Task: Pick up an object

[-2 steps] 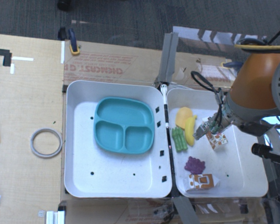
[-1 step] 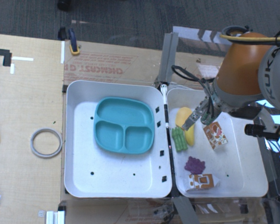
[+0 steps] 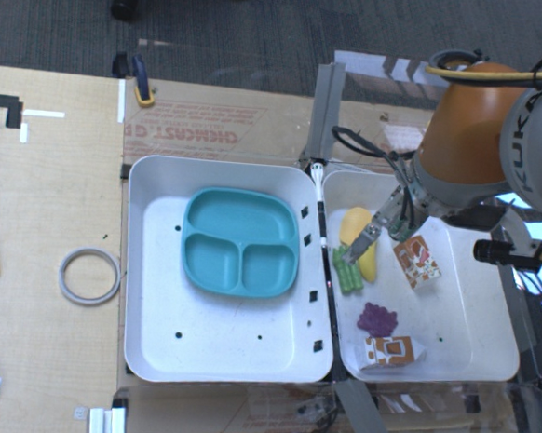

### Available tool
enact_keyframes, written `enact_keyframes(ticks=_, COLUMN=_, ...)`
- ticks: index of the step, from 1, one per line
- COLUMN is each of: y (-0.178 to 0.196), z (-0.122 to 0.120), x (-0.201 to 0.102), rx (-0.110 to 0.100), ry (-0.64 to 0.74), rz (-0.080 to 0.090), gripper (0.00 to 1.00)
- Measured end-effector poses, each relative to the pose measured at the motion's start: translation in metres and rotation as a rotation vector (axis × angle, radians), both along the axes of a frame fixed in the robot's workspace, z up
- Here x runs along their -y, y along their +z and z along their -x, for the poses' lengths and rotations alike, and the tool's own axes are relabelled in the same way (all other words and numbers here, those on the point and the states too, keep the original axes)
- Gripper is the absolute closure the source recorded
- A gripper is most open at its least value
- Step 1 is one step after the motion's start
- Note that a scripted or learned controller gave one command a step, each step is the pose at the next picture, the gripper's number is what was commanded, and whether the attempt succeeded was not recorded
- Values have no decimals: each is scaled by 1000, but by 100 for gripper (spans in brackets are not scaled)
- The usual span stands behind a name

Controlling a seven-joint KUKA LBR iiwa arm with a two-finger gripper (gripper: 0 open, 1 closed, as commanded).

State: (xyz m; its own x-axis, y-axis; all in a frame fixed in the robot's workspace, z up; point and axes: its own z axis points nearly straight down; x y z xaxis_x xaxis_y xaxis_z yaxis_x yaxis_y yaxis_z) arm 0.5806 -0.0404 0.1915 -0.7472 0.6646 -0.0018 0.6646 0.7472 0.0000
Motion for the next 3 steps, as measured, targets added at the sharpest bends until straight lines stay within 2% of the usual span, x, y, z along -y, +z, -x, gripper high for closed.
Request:
enact_keyframes(ticks=1, y=-86, z=-67, x=59, rx=-1, ry=-145, rz=0, gripper=0)
enact_keyframes(ticks=2, y=-99, z=-66, x=62, rx=0, ry=-415, rz=0, gripper=0)
enact_keyframes(ticks=3, y=1, z=-79, x=23, rx=2, ry=-590, rz=0, gripper=0)
